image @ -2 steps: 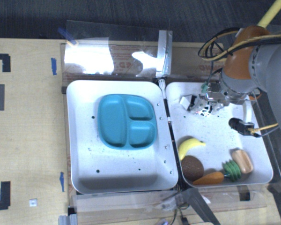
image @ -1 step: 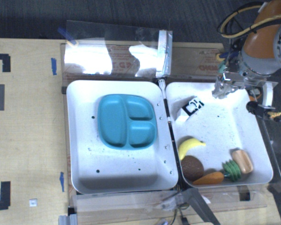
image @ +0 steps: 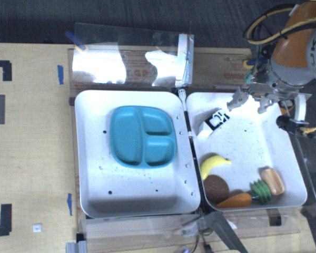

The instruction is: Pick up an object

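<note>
Two shallow white bins sit side by side on the tabletop (image: 31, 141). The left bin (image: 89, 188) holds a blue divided plate (image: 143, 136) with three compartments, lying flat near the bin's middle. The right bin (image: 242, 141) holds toy food gathered along its near edge: a yellow banana (image: 213, 165) by the wall shared with the left bin, a dark brown round fruit, perhaps a kiwi (image: 217, 187), just below the banana, an orange carrot with a green top (image: 242, 198) lying along the near wall and touching the brown fruit, and a tan bread roll or hot dog bun (image: 273, 181) just beside the carrot's green leaves. At the far left corner of this bin lies a small white card with a black square marker (image: 217, 120), tilted; its pattern is not readable as writing.

The gripper (image: 250, 100) hangs over the far edge of the right bin, well apart from the toy food. Its fingers (image: 236, 101) are spread apart with nothing between them. Yellow and black cables (image: 266, 22) loop above the wrist.

Behind the left bin stands a clear plastic panel (image: 129, 59) with bright glare, in front of a brown cardboard strip whose print is too blurred to read. Blue tape marks (image: 60, 74) and black angle marks (image: 4, 70) lie on the tabletop left of the bins.
</note>
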`<state>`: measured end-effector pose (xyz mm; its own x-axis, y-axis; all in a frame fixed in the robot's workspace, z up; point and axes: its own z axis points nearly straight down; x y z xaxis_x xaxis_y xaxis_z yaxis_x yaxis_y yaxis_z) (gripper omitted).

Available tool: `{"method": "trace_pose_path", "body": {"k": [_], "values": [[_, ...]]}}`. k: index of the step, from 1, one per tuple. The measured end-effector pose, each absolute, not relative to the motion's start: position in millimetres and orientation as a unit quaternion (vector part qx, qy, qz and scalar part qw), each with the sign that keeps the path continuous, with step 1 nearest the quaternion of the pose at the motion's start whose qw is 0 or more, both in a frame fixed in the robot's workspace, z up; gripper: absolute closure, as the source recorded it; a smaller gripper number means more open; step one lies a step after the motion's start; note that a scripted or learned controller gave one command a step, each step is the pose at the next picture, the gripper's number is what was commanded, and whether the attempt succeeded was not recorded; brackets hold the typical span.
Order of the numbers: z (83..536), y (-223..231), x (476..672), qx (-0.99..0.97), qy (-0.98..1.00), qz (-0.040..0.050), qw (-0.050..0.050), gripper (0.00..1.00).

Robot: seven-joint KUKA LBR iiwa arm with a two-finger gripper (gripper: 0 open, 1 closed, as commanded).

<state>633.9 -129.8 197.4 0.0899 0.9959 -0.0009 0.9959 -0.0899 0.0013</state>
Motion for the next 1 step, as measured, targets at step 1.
{"method": "trace_pose_path", "body": {"k": [1], "values": [[100.7,-89.2,664.5,0.7,0.714,-0.0026,-0.004,0.0]]}}
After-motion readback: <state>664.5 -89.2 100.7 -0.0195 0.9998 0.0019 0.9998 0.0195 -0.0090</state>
